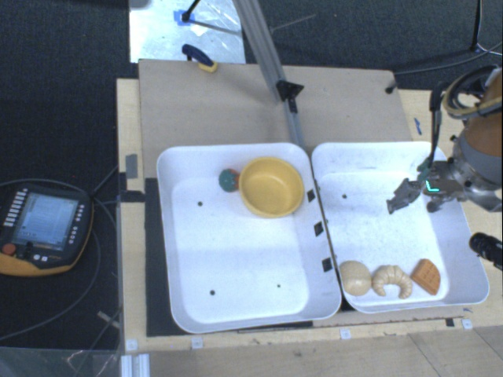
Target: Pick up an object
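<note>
From the overhead camera you see the gripper (415,197) poised over the right bin (369,167), its fingers spread apart with nothing between them. Along that bin's near edge, well apart from the gripper, lie a pale bun (354,277), a croissant (392,280) and an orange waffle (426,276). In the left bin (236,289), a yellow bowl (271,187) touches a small teal ball (229,180)

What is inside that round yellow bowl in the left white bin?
The round yellow bowl shows only its own yellow inner surface; nothing lies in it. A small teal ball rests outside, against its left rim. Whatever is beneath the bowl is covered.
</note>
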### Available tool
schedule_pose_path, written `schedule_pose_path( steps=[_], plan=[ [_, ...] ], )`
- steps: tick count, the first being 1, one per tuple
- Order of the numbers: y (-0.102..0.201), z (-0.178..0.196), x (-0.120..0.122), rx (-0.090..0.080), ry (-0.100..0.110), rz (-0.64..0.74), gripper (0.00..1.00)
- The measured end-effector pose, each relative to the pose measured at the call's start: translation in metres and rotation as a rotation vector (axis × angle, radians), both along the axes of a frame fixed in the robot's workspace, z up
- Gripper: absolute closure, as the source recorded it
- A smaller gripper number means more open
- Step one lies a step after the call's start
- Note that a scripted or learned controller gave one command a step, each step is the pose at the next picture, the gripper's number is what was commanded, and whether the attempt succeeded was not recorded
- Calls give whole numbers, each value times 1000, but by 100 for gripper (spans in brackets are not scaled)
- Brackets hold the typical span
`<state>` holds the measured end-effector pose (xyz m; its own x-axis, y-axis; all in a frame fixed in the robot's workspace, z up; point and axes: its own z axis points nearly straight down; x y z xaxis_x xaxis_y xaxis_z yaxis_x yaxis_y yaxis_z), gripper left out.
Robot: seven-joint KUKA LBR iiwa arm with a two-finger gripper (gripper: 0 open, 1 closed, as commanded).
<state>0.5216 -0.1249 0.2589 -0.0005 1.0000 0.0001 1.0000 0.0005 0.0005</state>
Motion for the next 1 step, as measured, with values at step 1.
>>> schedule_pose_path(
  steps=[1],
  plan=[
    [0,0,0,0,0,0,0]
  ],
)
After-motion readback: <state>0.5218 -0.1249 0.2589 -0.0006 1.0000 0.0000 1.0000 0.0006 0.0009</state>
